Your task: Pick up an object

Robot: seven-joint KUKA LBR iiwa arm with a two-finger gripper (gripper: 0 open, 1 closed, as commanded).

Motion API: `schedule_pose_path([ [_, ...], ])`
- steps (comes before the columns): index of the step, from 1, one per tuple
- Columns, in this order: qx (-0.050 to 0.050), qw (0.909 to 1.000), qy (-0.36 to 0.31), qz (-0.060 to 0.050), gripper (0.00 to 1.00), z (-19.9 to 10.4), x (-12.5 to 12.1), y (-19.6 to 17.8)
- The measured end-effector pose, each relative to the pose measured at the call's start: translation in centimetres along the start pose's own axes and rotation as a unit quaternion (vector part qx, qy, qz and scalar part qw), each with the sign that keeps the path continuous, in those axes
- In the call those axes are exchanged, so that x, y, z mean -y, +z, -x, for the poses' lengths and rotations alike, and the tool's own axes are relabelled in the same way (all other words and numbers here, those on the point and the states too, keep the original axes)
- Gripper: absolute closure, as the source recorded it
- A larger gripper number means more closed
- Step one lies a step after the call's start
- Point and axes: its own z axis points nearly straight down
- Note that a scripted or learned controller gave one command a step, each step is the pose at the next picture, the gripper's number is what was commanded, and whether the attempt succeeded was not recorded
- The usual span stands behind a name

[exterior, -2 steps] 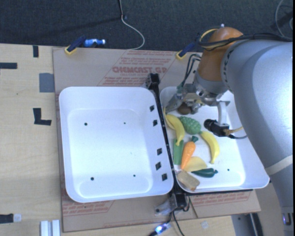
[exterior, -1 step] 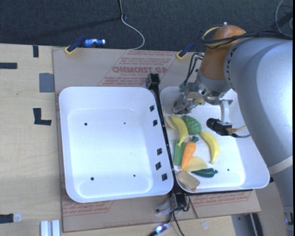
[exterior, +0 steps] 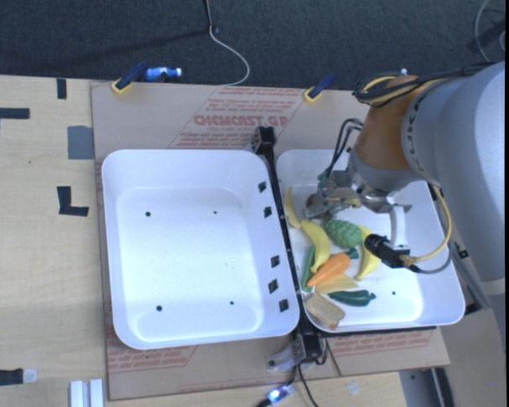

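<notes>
Toy produce [exterior: 338, 261] fills the right bin [exterior: 433, 303] on a cardboard-covered bench [exterior: 229, 121]; whether the fingers [exterior: 322, 200] grip anything, I cannot tell.

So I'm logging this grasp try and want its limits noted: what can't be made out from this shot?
- Gripper, camera view: too small and dark against the wrist to tell how it stands or whether it has anything.
- Banana: partly covered by the green toy and carrot.
- Right bin: far corner hidden by the arm.

Two white bins [exterior: 187, 253], two bananas [exterior: 316, 237], one carrot [exterior: 332, 269].
</notes>
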Motion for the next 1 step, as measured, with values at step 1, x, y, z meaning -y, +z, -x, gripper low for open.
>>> schedule_pose_path([
  [1, 0.000, 1.0000, -0.001, -0.005, 0.00, -0.02, 0.11, 0.35],
])
